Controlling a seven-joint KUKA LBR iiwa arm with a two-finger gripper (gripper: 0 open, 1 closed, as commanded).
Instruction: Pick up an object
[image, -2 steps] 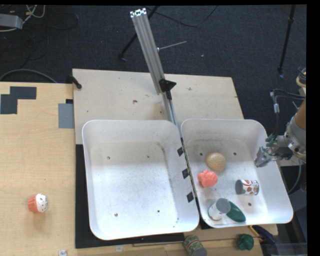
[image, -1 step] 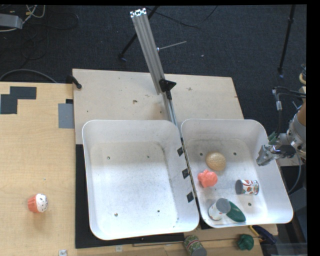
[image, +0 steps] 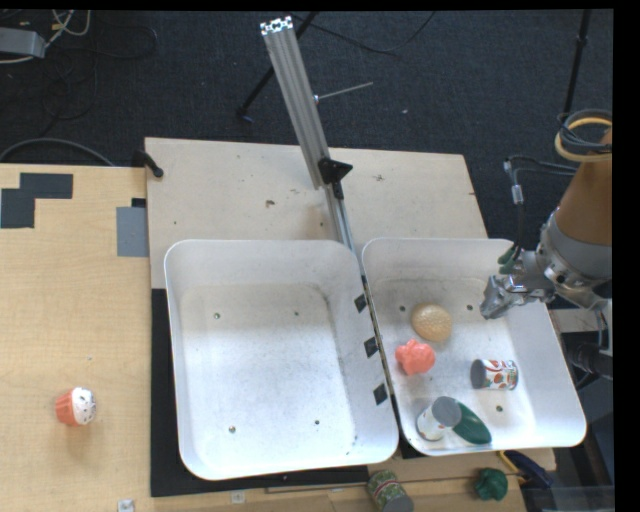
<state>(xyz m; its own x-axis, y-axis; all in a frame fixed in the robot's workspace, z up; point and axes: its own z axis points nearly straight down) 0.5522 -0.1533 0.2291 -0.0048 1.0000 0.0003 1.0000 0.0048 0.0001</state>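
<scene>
In the camera view the gripper (image: 497, 298) hangs over the right bin (image: 560, 425) near its right wall; whether its jaws are open I cannot tell, and nothing shows between them. Left of it lies a tan ball (image: 432, 322), with a red toy (image: 415, 357) just below, a can (image: 495, 374) and a green cup (image: 452, 419) nearer the front rim.

1. Aluminium rail (image: 303, 105) — slants from the top of the view down to the seam between the bins, with a black bracket (image: 333, 171) partway along.
2. Pale board (image: 240, 190) behind the bins, scuffed and marked.
3. Wooden table (image: 70, 330) at left, with dark patches (image: 35, 195) near its upper edge.
4. Small red-and-white toy (image: 76, 406) on that table, well apart from the bins.
5. Green thing (image: 490, 484) and a dark can-like thing (image: 386, 490) — below the bins, outside them.
6. Cables (image: 40, 35) on dark floor, top left.
</scene>
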